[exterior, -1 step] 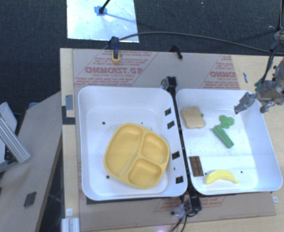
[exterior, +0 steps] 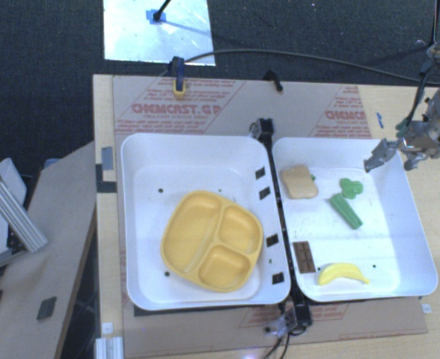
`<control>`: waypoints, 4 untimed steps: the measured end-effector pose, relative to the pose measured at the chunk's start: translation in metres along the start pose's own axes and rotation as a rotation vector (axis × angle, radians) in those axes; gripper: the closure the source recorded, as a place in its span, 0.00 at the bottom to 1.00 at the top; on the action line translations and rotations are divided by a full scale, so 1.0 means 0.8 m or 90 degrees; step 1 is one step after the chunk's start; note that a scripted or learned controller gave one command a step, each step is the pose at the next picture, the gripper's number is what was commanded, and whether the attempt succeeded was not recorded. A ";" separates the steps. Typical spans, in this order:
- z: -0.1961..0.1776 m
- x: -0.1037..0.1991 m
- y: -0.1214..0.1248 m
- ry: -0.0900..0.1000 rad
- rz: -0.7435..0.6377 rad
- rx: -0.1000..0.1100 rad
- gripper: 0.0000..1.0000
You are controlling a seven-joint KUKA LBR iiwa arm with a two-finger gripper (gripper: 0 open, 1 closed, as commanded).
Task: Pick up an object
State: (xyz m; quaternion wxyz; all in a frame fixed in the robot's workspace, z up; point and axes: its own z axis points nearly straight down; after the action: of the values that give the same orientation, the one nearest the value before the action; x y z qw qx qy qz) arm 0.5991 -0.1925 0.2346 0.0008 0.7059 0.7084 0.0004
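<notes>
The right bin [exterior: 411,223] holds a tan slice of bread [exterior: 298,182], a green vegetable piece [exterior: 347,202], a brown chocolate bar [exterior: 304,256] and a yellow banana [exterior: 342,274]. My gripper [exterior: 394,158] hangs over the bin's far right corner, up and to the right of the green piece. It is open, with nothing between its fingers [exterior: 376,158]. The grey arm with its orange band enters from the right edge.
In the left bin [exterior: 141,200] lies a yellow divided plate [exterior: 212,239]. A black divider with clips [exterior: 274,215] runs between the two bins. Cables cross the bench behind them, and a yellow clamp [exterior: 179,87] sits at the back.
</notes>
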 end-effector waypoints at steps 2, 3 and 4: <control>0.128 0.004 -0.007 0.001 0.001 0.003 0.00; 0.188 0.005 -0.005 0.001 0.002 0.000 0.00; 0.169 0.004 -0.002 -0.001 0.001 -0.006 1.00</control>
State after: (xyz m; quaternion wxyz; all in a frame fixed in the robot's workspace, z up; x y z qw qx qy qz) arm 0.5980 -0.1893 0.0997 0.0047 0.7062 0.7080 0.0034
